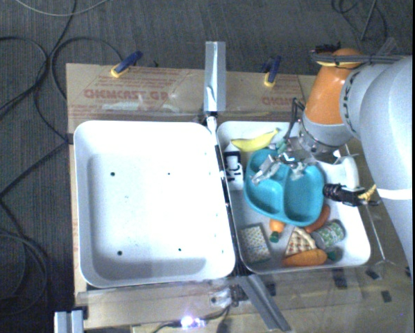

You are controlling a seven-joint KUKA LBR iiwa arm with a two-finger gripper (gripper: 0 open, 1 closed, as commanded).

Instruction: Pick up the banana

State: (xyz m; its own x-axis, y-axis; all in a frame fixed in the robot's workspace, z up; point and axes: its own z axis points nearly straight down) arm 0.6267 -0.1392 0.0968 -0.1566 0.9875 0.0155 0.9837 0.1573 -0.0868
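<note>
One banana [252,142] is lying at the far edge of the right bin [366,252], near that bin's far-left corner, just beyond the blue bowl [291,193] and apparently touching its rim. The gripper [285,159] is hovering over the bowl's far rim, just beside the banana's right tip; whether it is released or clenched cannot be told from here, and nothing is showing between its parts.

The banana is probably light, fairly firm yet bruisable, with a smooth curved skin that could be slipping sideways under a pinch. Taking it across the thick middle, square to its curve, looks safest.

Counting the desk's load: two white bins, the left bin [89,186] bare inside; one banana, one blue bowl, one carrot [305,257] near the front edge, one small can [330,233].
</note>
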